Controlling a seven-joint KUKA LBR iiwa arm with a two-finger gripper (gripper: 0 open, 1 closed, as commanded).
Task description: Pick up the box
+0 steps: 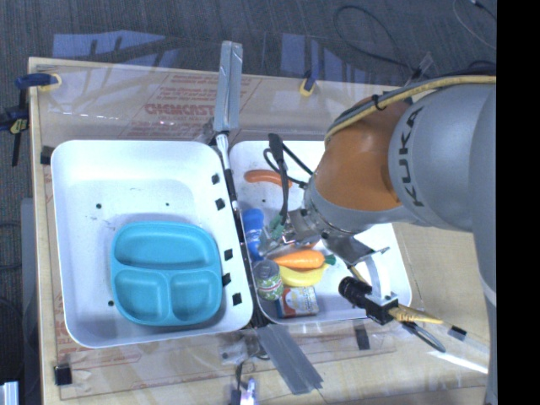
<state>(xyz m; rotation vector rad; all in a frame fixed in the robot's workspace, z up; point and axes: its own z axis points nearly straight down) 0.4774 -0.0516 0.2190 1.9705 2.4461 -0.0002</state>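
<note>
Claw (283,233) sits among carrot (300,260), bottle (269,280) and box (302,300).

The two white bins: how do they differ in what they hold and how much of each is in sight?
The left bin holds one thing, a blue divided tray; the right bin holds a jumble including a carrot, a small bottle and a box. The left bin lies in open sight; the arm covers much of the right bin. Both are shallow and white.
</note>
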